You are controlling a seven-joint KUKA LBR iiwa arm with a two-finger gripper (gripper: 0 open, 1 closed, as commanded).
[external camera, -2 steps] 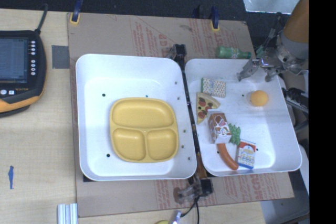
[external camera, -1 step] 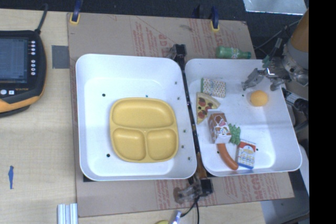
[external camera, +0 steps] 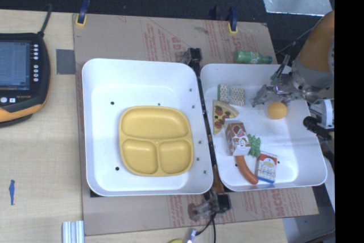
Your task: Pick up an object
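Orange ball: a small round orange [external camera: 277,110] lies in the right bin [external camera: 307,176], toward its far right side, well apart from the other toys.
Claw: the claw [external camera: 272,94] sits just above and left of the orange, its metal tips low over the bin floor; I cannot tell from here whether they are spread or pressed together, and nothing shows between them.
Arm: the grey arm [external camera: 315,60] comes in from the right, orange band up top, wrist bent down over the far right part of the bin.
Handling, my guess: the orange looks light, smooth and prone to roll, so take it squarely across its middle, coming straight down.
Other toys: a pizza slice [external camera: 222,114], a patterned square [external camera: 231,94], a small house-like carton [external camera: 238,138], a sausage [external camera: 246,170] and a little box [external camera: 266,168] lie along the bin's left and near side.
Left bin: a yellow divided tray [external camera: 155,140] rests in the left bin [external camera: 96,122].
Counter: a green bottle [external camera: 252,57] lies on the counter [external camera: 34,168] beyond the bins; a pendant [external camera: 20,77] sits far left.
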